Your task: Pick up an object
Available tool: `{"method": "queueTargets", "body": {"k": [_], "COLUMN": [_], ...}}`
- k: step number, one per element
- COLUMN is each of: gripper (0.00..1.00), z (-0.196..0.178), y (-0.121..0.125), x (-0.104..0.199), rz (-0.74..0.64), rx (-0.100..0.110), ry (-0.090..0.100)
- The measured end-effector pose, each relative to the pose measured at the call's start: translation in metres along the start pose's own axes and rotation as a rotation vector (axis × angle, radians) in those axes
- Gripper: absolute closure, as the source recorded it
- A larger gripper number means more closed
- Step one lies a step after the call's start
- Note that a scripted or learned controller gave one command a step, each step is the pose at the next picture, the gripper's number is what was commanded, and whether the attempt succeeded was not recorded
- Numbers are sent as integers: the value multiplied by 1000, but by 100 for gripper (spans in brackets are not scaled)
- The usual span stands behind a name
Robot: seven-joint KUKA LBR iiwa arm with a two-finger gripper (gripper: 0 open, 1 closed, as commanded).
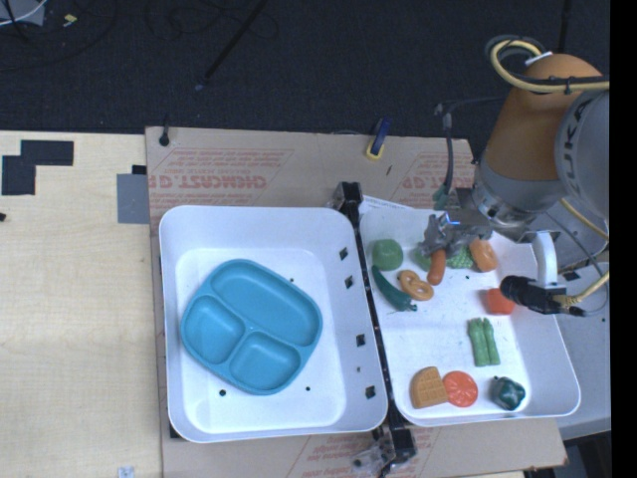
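Cardboard (259, 172) under both bins bears mirrored red lettering; gripper (438, 239) state among the toy food is unclear.

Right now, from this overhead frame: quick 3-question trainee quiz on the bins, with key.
1. True or false: the blue divided plate lies in the right bin.
2. Which lies closest to the gripper? A) dark green item B) orange carrot-like piece C) green stalks
3. Fill in: the red-orange round slice lies beside the ____ wedge.

Key: 1 false, it lies in the left bin. 2 B. 3 tan.
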State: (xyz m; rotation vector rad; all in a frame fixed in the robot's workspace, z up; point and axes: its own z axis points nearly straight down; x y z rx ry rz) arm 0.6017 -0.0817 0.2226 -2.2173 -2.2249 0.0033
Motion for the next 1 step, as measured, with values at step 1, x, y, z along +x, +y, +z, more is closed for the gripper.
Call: {"method": "queueTargets", "body": {"k": [1], "gripper": [100], "z": [3], "y": [-17], "x": [2], "rz": [6], "rx": [3], "ry": [1]}}
